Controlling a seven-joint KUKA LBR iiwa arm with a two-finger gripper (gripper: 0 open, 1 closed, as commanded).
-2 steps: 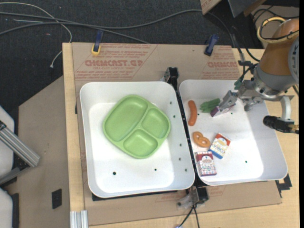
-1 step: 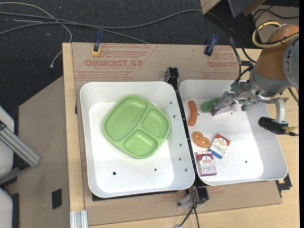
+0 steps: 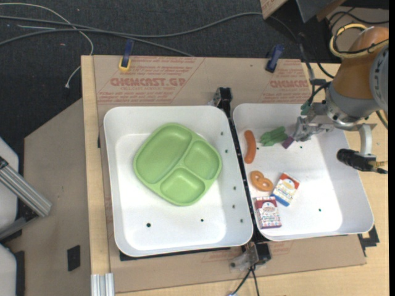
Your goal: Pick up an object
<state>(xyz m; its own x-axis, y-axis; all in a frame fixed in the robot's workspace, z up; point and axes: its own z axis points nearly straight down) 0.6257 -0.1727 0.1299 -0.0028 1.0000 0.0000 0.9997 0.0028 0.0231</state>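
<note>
The arm (image 3: 358,73) reaches into the right bin (image 3: 333,190), its gripper (image 3: 300,132) low over the far part, just beside a green and purple toy (image 3: 274,137). I cannot tell its state. Nearby lie a sausage (image 3: 249,147), a pretzel (image 3: 261,181) and 2 small boxes (image 3: 286,189) (image 3: 266,212). A green divided plate (image 3: 178,163) sits in the left bin (image 3: 123,214).

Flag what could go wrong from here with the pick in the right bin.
The gripper sits over the green toy near the right bin's far edge; a shallow grasp may slip. The sausage lies close by and could get nudged. Finger state is unclear.
</note>
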